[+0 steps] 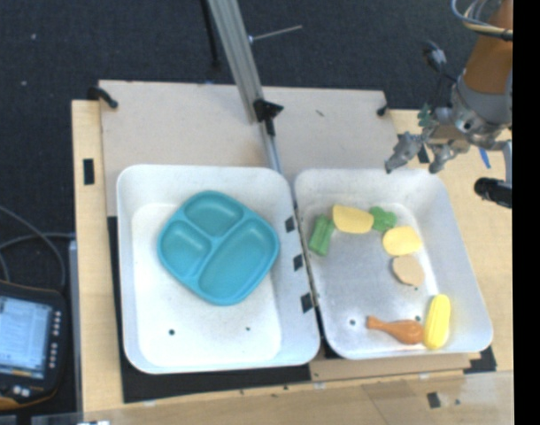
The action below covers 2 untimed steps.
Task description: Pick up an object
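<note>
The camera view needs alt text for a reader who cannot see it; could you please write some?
A grey robot arm's pincer hovers over the far right corner of the right white bin, which holds small yellow, green, tan and orange toy foods. The left white bin holds a blue divided plate.

Dark carpet floor (358, 25); pale wooden bench (190, 122); grey aluminium post (235, 42).

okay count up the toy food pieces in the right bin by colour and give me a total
Yellow: 3, a piece at the back, one in the middle, a corn cob
Green: 2, one by the left wall, one at the back
Orange: 1, drumstick-shaped piece
Tan: 1, flat piece
Total: 7
</note>
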Each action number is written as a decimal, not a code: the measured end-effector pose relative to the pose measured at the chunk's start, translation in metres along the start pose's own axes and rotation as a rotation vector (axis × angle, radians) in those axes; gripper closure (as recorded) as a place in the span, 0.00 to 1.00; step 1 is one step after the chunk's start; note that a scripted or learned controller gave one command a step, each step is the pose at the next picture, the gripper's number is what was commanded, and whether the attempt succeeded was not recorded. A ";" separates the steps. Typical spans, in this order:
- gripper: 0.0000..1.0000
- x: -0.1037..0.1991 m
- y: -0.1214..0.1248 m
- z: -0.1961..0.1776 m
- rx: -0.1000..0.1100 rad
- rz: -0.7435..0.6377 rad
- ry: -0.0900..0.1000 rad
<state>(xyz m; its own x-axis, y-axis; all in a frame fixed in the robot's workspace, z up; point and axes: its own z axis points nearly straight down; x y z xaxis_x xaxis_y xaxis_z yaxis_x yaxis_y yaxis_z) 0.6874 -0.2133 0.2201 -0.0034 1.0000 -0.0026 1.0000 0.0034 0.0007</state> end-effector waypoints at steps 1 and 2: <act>0.00 0.000 0.000 0.000 0.001 -0.001 0.000; 0.00 0.001 -0.005 0.062 0.005 0.001 0.001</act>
<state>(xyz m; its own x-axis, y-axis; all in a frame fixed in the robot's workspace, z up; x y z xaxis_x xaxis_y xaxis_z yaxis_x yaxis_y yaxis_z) 0.6822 -0.2127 0.1579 -0.0024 1.0000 -0.0014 1.0000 0.0024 -0.0043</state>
